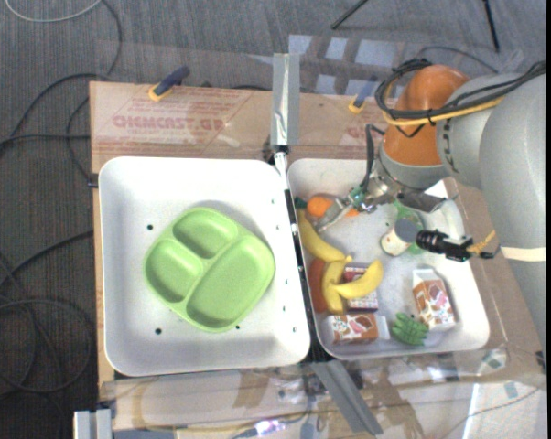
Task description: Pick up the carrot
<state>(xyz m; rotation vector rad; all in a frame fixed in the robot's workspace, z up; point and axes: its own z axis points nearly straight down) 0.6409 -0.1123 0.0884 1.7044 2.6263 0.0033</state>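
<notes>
Pincer (pixel 360 198) is down in the right bin (pixel 472 332) beside the carrot (pixel 320 207), its spread unreadable from here, carrot apparently not yet lifted, so the pickup remains.

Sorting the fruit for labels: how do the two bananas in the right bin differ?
The upper banana is longer and runs diagonally by the bin's left wall; the lower banana is shorter and more sharply curved. The upper one lies near the carrot; the lower one lies beside a small carton. Both are yellow and unpeeled.
</notes>
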